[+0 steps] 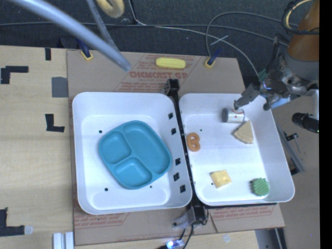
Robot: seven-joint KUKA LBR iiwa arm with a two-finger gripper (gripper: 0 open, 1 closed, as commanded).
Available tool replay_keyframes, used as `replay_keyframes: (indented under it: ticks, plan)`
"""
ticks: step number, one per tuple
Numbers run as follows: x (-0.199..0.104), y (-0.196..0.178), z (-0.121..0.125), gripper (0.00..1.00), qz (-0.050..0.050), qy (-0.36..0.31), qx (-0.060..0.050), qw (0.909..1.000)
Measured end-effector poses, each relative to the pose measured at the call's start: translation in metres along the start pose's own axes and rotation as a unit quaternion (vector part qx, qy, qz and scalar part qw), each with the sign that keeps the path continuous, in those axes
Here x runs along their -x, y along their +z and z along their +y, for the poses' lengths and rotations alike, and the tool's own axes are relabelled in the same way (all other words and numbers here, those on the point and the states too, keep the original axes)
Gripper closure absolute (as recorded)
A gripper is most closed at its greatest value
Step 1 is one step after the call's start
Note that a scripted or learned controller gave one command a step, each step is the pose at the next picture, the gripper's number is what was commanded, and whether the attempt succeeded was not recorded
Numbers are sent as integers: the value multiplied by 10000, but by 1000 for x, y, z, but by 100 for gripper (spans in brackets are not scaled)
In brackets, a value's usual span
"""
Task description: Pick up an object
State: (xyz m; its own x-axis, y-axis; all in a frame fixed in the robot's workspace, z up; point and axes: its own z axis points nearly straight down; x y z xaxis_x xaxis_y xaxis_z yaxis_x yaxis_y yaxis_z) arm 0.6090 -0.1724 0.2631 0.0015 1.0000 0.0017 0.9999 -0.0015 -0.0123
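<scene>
blue divided tray (134,154) lying flat in left bin (83,139), filling most of its floor. yellow banana-like piece (170,63) on cardboard beyond the bins. in right bin (282,183): orange pretzel shape (193,142) near the left wall, yellow block (221,178) toward the near side, small grey cylinder (233,115) at the far side, tan wedge (244,133) just beside it, green knobbly ball (260,187) in the near right corner. gripper (256,98) above the far right rim, fingers spread apart, grasping nothing.
</scene>
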Motion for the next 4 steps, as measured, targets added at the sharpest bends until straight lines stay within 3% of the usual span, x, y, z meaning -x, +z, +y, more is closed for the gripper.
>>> replay_keyframes:
  ticks: [1, 4]
  plan:
    - [0, -6, 2, 0, -10, -15, 55, 10000]
    - [-10, 151, 8, 0, -12, -13, 30, 10000]
